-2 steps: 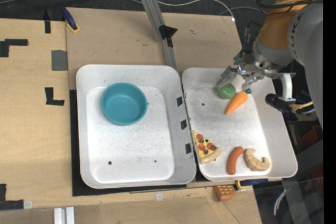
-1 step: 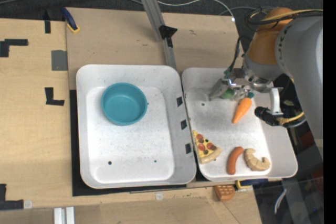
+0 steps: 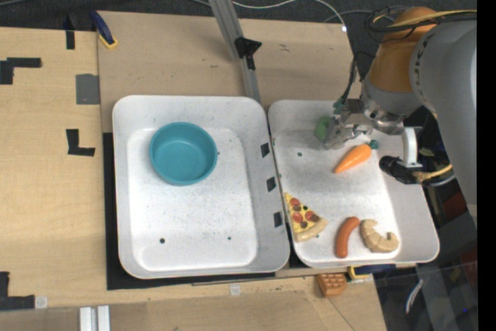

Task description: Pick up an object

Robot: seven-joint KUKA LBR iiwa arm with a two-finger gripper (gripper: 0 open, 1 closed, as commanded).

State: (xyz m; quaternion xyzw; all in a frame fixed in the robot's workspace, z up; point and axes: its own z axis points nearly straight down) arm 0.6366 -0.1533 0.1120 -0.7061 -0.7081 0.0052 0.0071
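Green and small, a rounded toy piece (image 3: 323, 128) is lying near the far edge of the right-hand shallow white bin (image 3: 403, 201), just beside the arm's metal hand (image 3: 344, 133). How far the hand is parted cannot be told, nor whether it is gripping anything. An orange plastic carrot (image 3: 353, 158) is resting just beneath it. Nearer the front, a toy pizza slice (image 3: 303, 218), a red sausage (image 3: 346, 236) and a tan croissant-shaped piece (image 3: 379, 236) are sitting. A teal round bowl (image 3: 183, 153) is standing in the left white bin (image 3: 232, 236) on the wooden tabletop (image 3: 46, 190).
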